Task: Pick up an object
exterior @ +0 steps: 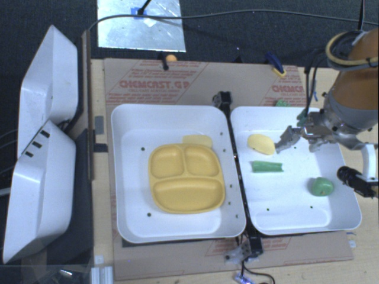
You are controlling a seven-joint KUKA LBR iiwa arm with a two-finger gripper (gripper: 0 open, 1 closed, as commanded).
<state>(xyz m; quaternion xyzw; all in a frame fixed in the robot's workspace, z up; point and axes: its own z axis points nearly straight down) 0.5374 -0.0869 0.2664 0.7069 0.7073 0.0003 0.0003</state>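
Pale yellow rounded lump, smooth and matte like a plastic toy food piece (261, 144), lies in the right shallow white plastic bin (278, 223), upper left part, near the divider between bins. Just below it, apart from it, a flat green elongated piece, pod-like w/ a slightly darker edge (266, 167). Further right & lower, a rounded green blob, glossy, apple-ish in shape (322, 186), sits near the bin's right wall.

Two-finger metal gripper (286, 141) hangs over the right bin, its grey tips pointing left toward the yellow lump, just beside the lump's right edge; can't tell if touching. Nothing visible between the fingers. Whether the pincer is apart or together: cannot tell from this slant, the tips overlap into one dark-grey shape. Behind it the wrist is a cluster of bare metal brackets, then the grey arm body w/ orange band (355, 55) at the upper right, cables looping round.

Left shallow white plastic bin (127, 218) holds a yellow moulded plastic tray, rounded-square, three compartments (two small on top, one wide below) (187, 178), smooth w/ raised rims. A pale yellow flat rectangular piece (198, 140) lies at the tray's upper edge, touching or partly under it.

Both bins rest on a tan cardboard sheet w/ red print (154, 81). Above that, a shiny crinkled silver foil-like square (141, 15) on dark carpet-textured floor
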